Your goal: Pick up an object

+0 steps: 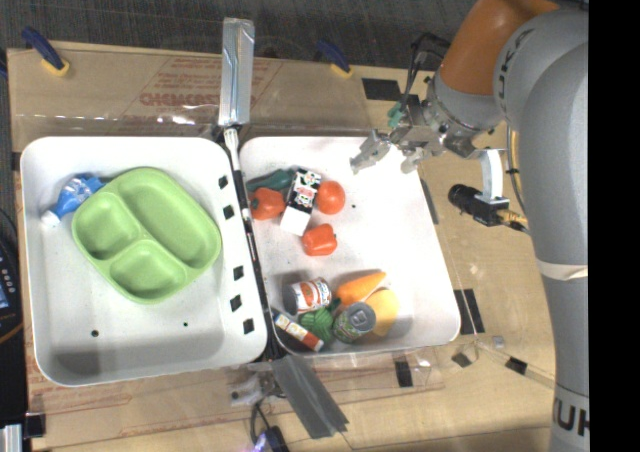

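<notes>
Hovering over the upper right corner of the right bin, the jaws stand apart w/ nothing between them; my read is the arm is staged above the pile before a descent, no target committed yet.

Task's thing could be any item in the right bin, and all of them sit left of and below the jaws, well apart from them. They lie in two clumps, prob. just as they were dumped.

Upper clump, near the divider:
- 1 orange-red round piece, touching a dark green piece
- 1 black-and-white box, tilted, leaning between them
- 1 red tomato, just right of the box
- 1 red pepper-like piece, a bit below, standing apart; looks the easiest grab since it has room on all sides

Lower clump, packed vs. the front wall:
- 1 small can w/ red-white label
- 1 orange carrot-like piece
- 1 yellow piece
- 1 can seen end-on
- 1 green leafy item
- 1 small red-brown bar, at the corner

Crowding there would likely block the fingers from closing on one item.

Left bin: 1 green divided plate, three compartments, nothing in them, and 1 blue-white item tucked partly under its upper left rim. Both bins sit side by side on the bench.
</notes>
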Controlling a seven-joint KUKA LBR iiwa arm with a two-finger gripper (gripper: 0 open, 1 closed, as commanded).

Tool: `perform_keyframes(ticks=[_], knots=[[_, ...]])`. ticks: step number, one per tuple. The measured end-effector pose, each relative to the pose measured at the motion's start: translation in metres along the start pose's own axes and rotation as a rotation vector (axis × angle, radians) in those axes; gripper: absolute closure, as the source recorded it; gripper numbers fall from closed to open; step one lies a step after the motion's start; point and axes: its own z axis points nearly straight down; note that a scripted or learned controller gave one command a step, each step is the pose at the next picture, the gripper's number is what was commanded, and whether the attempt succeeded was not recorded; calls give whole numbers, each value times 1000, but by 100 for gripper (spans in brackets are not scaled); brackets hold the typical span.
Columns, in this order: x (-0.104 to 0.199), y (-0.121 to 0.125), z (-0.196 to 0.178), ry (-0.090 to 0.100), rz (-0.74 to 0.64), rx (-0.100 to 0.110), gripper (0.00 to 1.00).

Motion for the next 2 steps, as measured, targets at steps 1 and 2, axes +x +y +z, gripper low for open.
perform_keyframes(ticks=[1,2], knots=[[39,-58,99,1,-217,1,0],[7,-140,116,0,-104,-1,0]])
